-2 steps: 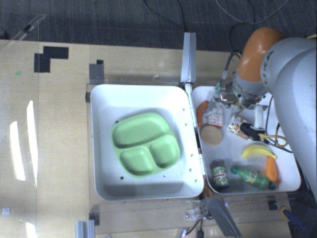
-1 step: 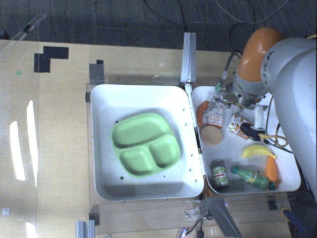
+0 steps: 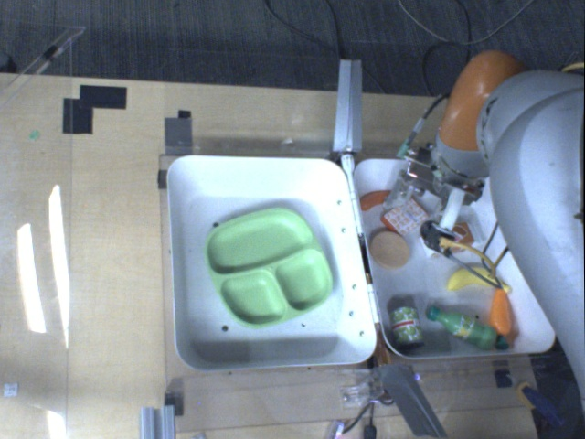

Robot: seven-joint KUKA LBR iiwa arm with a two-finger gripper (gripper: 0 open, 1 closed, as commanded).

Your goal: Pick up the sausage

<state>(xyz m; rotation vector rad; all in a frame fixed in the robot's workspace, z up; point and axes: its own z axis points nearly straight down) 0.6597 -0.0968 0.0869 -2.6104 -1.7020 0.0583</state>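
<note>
The sausage [image 3: 372,199], a short reddish-orange piece, lies near the back left corner of the right bin [image 3: 539,341], close to the divider. My gripper [image 3: 409,187] hangs just to the right of it, low over a red and white packet [image 3: 405,218]. The gripper's body hides the sausage's right end. Whether the gripper touches the sausage or the packet is unclear.
The right bin also holds a brown round disc [image 3: 390,250], a small can [image 3: 405,324], a green bottle [image 3: 462,327], a banana [image 3: 473,278] and a carrot [image 3: 500,311]. A green divided plate [image 3: 268,265] lies in the left bin [image 3: 183,245].
</note>
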